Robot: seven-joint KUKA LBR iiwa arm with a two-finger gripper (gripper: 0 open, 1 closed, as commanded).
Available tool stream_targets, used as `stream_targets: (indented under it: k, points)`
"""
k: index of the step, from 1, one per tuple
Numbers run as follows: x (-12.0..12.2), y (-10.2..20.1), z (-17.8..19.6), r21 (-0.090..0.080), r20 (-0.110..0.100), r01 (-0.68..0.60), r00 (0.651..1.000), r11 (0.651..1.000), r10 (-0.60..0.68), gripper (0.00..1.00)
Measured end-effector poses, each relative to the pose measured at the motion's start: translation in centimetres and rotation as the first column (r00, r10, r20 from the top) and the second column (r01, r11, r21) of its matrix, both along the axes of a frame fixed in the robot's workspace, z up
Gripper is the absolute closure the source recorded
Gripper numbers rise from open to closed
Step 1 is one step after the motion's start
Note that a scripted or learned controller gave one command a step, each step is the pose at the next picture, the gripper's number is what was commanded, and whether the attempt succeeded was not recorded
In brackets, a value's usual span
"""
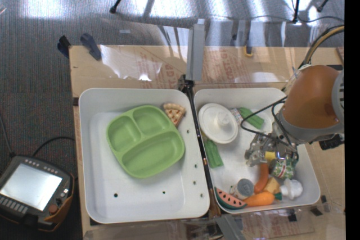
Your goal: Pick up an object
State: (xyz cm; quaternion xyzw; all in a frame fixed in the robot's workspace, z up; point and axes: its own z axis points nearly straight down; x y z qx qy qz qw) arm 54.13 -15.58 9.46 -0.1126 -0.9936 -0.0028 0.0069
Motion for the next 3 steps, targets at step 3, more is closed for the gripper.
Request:
stream_targets:
  k: [3]
  points:
    - [8.5, -4.2, -1.0, -0.006, 0.011, 0.280, 0.960, 0.960, -0.280, 0.00]
